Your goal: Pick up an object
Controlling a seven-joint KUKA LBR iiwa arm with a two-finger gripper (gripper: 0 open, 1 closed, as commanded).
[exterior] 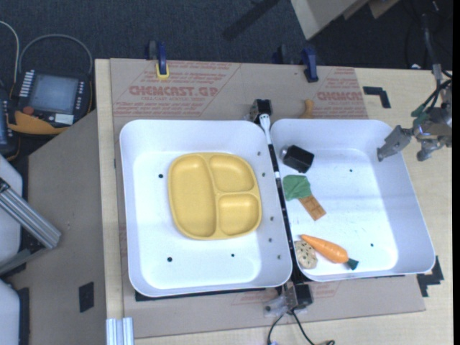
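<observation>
So nothing's picked up yet. The claw [407, 141] hangs over the right bin's [374, 192] far right rim, fingers spread apart with nothing between them. All the candidates sit along that bin's left side: a black block [297, 158], a green leafy piece [296, 186] touching a brown cracker-like strip [313, 206], then a toy carrot [325, 248] beside a speckled cookie [305, 254] near the front wall. The bin's middle is open floor, so there's room to come down, but everything hugs the divider wall. The yellow divided plate [214, 194] sits alone in the left bin [144, 214].
</observation>
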